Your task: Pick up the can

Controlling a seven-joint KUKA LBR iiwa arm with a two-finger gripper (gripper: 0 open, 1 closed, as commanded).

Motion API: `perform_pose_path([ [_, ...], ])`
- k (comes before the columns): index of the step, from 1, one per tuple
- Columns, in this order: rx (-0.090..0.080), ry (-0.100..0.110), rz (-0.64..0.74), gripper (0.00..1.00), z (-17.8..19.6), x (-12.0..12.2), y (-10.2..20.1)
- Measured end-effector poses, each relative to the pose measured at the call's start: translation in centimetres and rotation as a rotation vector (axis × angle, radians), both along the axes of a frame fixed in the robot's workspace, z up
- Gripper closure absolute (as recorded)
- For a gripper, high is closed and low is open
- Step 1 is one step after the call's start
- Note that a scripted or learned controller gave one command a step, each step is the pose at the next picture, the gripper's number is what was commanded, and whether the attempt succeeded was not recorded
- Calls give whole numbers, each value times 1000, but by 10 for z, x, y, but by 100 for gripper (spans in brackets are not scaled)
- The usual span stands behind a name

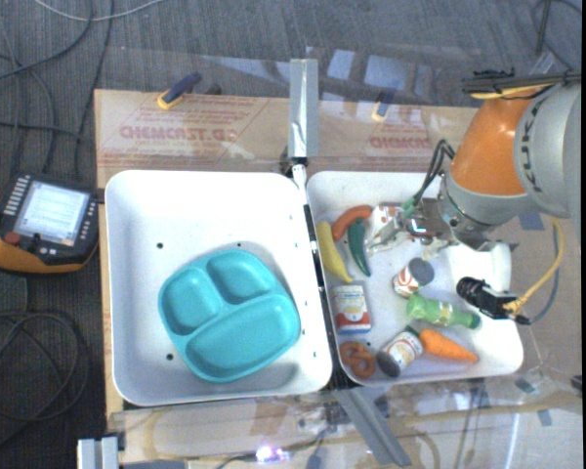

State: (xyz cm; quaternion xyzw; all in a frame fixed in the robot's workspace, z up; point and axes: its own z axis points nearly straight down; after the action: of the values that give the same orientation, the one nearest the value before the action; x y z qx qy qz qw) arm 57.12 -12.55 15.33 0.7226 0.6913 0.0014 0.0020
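Right bin (317,189) crowded: can (351,308) hemmed by banana (329,252) above, brown round item (357,360) below, bin wall at left. Open floor only right of can, toward green bottle (438,311). Arm (513,159) overhangs bin's upper right. Left bin (127,262): teal divided tray (230,311) at centre, bare margins around.

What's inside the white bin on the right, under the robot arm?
The right bin holds a can, a banana, a carrot, a green bottle and other small toys. The arm covers the bin's far corner, so anything there is hidden.
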Motion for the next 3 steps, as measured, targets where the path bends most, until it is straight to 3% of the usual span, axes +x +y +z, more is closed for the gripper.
perform_pose_path([
  [1,1,2,1,100,7,1,0],
  [2,1,3,1,0,7,1,0],
  [3,-2,9,-228,0,76,7,-12],
])
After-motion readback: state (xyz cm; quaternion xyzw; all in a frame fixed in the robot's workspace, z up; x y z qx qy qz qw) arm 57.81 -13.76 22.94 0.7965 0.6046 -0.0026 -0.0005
